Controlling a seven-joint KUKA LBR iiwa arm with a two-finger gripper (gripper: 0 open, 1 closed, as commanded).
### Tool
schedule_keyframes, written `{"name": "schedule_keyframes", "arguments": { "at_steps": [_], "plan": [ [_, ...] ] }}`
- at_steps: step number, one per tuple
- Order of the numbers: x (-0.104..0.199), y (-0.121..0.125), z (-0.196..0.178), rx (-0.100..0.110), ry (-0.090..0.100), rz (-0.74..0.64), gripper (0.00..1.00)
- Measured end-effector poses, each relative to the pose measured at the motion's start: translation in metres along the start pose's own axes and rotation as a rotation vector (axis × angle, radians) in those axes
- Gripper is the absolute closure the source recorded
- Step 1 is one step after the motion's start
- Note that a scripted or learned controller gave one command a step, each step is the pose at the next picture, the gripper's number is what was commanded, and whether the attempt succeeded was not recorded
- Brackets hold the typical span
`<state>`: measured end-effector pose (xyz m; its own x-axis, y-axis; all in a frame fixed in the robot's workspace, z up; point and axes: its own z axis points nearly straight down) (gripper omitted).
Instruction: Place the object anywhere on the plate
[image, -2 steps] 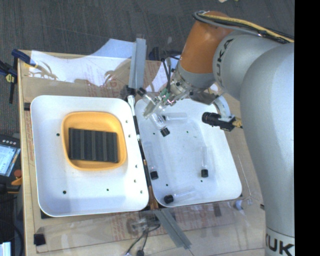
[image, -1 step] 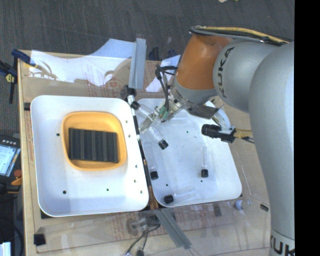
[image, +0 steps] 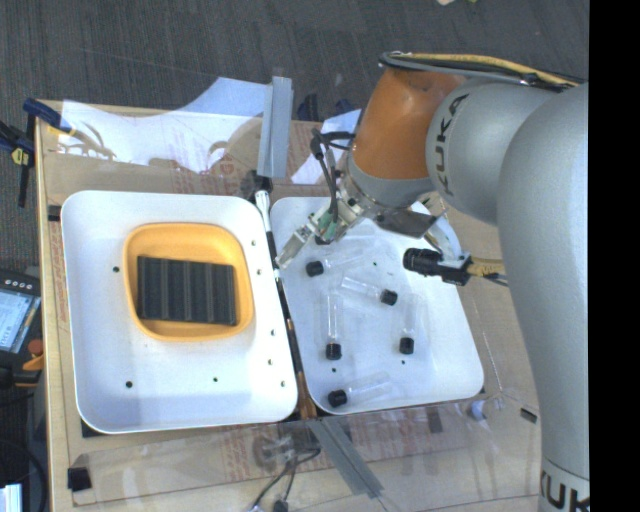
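Camera view: two bins, arm over the right one.
Left bin (image: 90, 330) holds a yellow plate (image: 187, 283) with a dark ribbed insert. Right bin (image: 455, 365) holds scattered clear tubes (image: 330, 330) with black caps, near and below the gripper (image: 318, 232); jaw state cannot be told.

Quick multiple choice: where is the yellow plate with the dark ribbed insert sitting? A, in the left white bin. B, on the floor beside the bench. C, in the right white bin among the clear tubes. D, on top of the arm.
A: the yellow plate with the dark ribbed insert lies inside the left white bin, while the clear black-capped tubes lie in the right white bin.
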<state>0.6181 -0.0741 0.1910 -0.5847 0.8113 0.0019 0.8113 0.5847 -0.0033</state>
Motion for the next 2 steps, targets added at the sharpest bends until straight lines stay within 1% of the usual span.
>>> {"name": "schedule_keyframes", "arguments": {
  "at_steps": [1,2],
  "plan": [
    [0.031,0.049,-0.001,-0.002,-0.003,-0.008,0.00],
    [0.070,0.087,-0.002,-0.005,-0.005,-0.250,0.00]
  ]
}}
